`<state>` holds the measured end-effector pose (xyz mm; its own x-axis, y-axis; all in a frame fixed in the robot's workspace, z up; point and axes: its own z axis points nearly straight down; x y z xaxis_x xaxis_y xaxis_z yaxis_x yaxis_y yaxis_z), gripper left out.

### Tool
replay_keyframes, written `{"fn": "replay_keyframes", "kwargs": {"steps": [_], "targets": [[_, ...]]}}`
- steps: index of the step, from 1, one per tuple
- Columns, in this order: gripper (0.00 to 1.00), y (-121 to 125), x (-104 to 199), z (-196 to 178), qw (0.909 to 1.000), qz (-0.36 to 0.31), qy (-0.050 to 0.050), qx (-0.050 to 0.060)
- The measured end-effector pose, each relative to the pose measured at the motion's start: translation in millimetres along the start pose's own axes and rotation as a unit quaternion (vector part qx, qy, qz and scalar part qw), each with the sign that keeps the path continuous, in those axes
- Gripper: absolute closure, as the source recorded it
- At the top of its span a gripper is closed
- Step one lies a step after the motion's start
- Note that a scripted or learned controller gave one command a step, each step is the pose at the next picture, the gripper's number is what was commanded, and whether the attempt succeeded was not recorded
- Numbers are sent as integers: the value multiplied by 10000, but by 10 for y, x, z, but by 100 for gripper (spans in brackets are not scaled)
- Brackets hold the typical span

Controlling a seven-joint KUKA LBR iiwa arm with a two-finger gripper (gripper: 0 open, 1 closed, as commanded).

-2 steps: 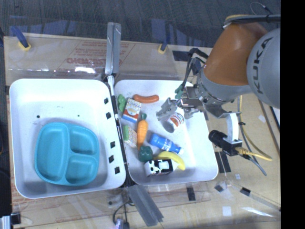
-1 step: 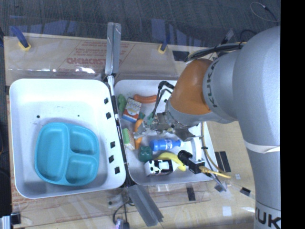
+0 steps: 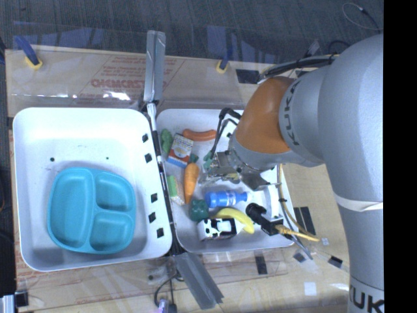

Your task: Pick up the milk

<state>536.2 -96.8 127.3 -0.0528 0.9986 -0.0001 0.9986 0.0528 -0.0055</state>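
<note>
Though probably light and stiff, treat milk (image 3: 218, 228) as a slick, crushable carton. Find at front of right bin (image 3: 225, 245), touching banana (image 3: 236, 218); take across flat sides. Cannot tell whether gripper (image 3: 220, 165), near bottle (image 3: 225, 197), is released or clenched.

The milk (image 3: 218, 227) is a small carton with black-and-white cow patches, lying on its side at about 6 o'clock in the right bin (image 3: 189, 243), touching the banana (image 3: 236, 218) at its 1 o'clock.
</note>
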Motion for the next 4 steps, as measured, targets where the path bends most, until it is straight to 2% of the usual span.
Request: {"fn": "replay_keyframes", "kwargs": {"steps": [1, 2, 3, 4], "targets": [[100, -302, 1318, -639, 9991, -427, 0, -13], [100, -296, 1322, -735, 9990, -452, -1, -5], [100, -398, 1940, -907, 9936, -1127, -5, -26], [100, -476, 1788, -996, 9995, 315, -8, -24]]}}
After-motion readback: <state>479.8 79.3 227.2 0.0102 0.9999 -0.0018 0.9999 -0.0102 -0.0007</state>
